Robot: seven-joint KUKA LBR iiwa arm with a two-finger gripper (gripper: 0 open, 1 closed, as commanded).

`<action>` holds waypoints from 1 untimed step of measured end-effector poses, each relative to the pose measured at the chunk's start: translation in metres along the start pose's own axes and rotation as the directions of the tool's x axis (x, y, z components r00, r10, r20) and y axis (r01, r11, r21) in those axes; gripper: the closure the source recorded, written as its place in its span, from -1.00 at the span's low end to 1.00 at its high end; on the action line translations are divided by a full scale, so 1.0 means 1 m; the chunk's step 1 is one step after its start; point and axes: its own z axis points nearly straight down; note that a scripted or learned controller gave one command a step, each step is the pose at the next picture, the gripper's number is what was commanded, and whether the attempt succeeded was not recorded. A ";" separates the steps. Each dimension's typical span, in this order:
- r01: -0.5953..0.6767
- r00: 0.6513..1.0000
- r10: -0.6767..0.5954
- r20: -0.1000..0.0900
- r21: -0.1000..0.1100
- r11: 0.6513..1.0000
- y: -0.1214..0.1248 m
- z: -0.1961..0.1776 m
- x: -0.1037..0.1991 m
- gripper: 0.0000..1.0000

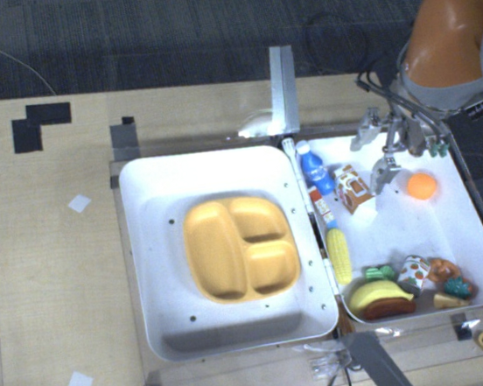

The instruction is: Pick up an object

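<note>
The two-finger gripper [384,153] hangs with fingers spread and nothing between them, over the right bin's far end. A descent here could land on bare floor between the small brown-and-white packet [353,187] and the orange ball [422,186], closing on neither. The left white bin [142,245] holds a yellow divided plastic tray [238,247]. The right white bin [475,227] holds a blue bottle [313,169], corn cob [339,254], banana [374,291] and clustered toys.

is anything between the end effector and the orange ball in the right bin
Nothing visible does. The end effector hangs over the back of the right bin, and the orange ball lies just to its front right on bare bin floor. The small brown carton sits on the other side, out of the path.
</note>
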 end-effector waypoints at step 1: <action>-0.357 0.934 0.357 -0.001 0.000 0.934 -0.016 0.044 -0.027 -1.00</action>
